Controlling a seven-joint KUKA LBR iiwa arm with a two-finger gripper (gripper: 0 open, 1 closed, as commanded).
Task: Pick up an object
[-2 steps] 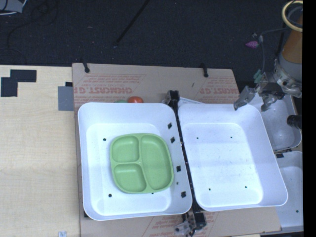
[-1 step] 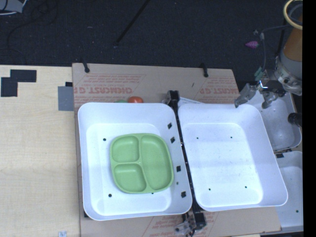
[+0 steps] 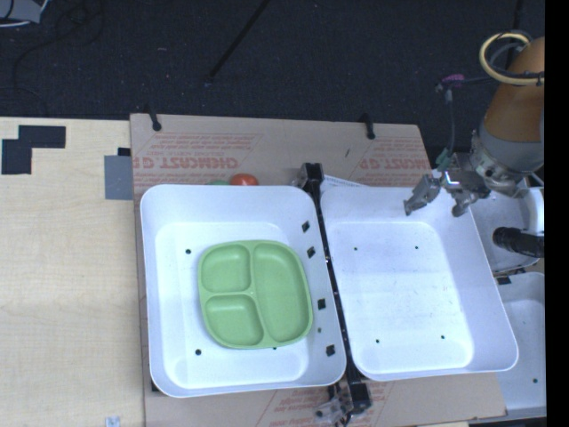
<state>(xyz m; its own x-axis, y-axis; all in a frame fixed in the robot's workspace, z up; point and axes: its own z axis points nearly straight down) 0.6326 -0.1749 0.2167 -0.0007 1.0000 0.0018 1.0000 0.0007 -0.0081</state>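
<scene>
Green and three-sectioned, the plate (image 3: 255,294) lies flat in the middle of the left bin (image 3: 169,238), nearest the lens, whole and in plain sight. Behind that bin's far rim a small red thing (image 3: 244,181) and a sliver of green beside it peek over the edge, mostly hidden, so I cannot tell what they are. At the near end of the seam between the bins a dark clamp (image 3: 342,403) is cut off by the frame. The right bin (image 3: 498,327) sits just beside the left one on the bench (image 3: 62,283). My hand (image 3: 440,196) hangs over the right bin's far right corner, well apart from the plate, its two fingers spread apart with nothing between them. My orange band (image 3: 516,105) runs out of frame.
</scene>
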